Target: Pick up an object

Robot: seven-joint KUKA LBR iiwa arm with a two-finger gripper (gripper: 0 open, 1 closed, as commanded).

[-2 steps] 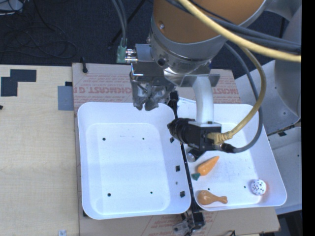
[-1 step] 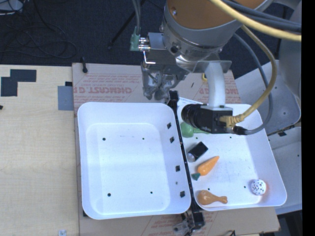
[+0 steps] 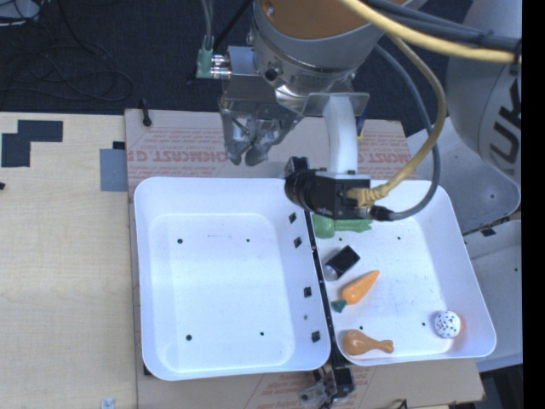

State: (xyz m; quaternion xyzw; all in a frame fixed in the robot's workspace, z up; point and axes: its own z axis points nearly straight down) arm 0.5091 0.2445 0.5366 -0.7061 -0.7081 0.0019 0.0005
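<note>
So the gripper (image 3: pixel 252 147) is seen hanging above the far rim of the left bin (image 3: pixel 153 196), and nothing is held between its fingers; whether they're spread wide or pinched narrow can't be told, since they're just a dark blurry cluster from up here. All the pickable stuff is found in the right bin (image 3: pixel 443 220), on the other side of the divider (image 3: pixel 317 271) from the gripper. A green object (image 3: pixel 341 225) is tucked right against the divider near its far end, partly hidden under a black camera block (image 3: pixel 328 192) on the arm. A small black piece (image 3: pixel 342 260) is sat just beside the divider further along, then an orange carrot (image 3: pixel 359 287) close by, a tan gourd-shaped toy (image 3: pixel 366 342) near the divider's near end, and a white spotted ball (image 3: pixel 446 323) well away from it. Probably the carrot or the ball should be targeted, since things hugging the divider leave little finger room. The gripper would need to be shifted across the divider first, then brought straight down with the fingers straddling the narrow side.
</note>
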